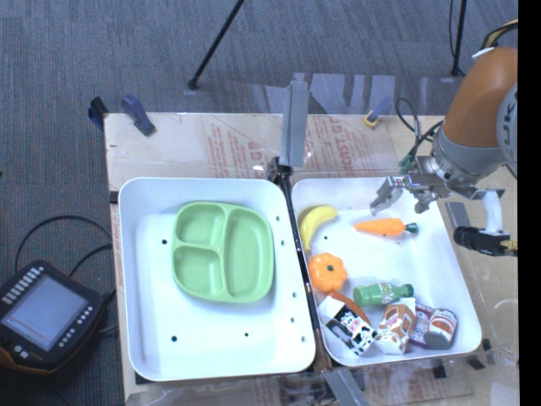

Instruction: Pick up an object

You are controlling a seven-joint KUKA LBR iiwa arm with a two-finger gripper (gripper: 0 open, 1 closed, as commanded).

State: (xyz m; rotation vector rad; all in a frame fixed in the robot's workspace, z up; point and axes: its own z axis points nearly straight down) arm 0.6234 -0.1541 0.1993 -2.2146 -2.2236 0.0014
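Spanning most of the bench, the two white bins sat side by side: the left bin (144, 345) held a green divided tray (224, 252), and the right bin (452, 282) held the loose items. Reaching in from the right, the arm (482, 117) ended in the gripper (404, 191), which hung over the far part of the right bin with its fingers spread apart and nothing between them.

Among the smaller things, a banana (315, 222) lay near the bin's far left corner, and a small orange pumpkin (326, 271) sat just on its near side. A green bottle (383, 293) lay on its side nearer still, and a cluster of cartons and packets (397, 324) crowded the near edge.

Smallest and closest to the claw was the carrot (385, 227). It lay just on the near side of the gripper, almost directly under it, with its long axis running left to right and its green end pointing right. By my judgement this was the likeliest target: a short descent toward the near side would have put the fingers across its narrow width, provided they straddled it near to far rather than along its length.
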